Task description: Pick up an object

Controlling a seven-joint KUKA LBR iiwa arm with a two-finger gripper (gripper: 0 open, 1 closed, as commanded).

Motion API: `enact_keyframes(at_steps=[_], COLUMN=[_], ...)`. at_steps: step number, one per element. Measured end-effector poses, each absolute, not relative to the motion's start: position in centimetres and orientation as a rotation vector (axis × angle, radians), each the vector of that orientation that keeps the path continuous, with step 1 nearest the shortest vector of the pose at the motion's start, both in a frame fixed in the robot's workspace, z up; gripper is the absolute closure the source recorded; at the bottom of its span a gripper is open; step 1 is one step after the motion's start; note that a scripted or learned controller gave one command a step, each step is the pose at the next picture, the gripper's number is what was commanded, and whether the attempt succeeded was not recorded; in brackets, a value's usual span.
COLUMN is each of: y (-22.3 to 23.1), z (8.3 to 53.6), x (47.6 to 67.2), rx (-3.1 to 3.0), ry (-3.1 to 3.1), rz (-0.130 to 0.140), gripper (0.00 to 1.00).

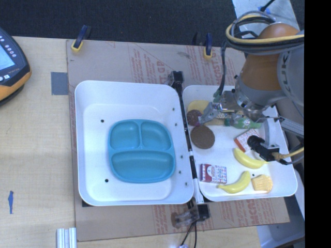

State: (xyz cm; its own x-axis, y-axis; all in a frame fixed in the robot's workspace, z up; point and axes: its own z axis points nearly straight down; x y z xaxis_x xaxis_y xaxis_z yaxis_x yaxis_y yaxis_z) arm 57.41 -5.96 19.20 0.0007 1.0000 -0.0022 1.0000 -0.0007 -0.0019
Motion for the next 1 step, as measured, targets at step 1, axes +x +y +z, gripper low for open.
enact_keyframes(at_steps=[1], y=[-5.24], z=[19.13], x=[55.00], rx=[2.224], ry=[2.227], rz=[-0.009], gripper=[0.00])
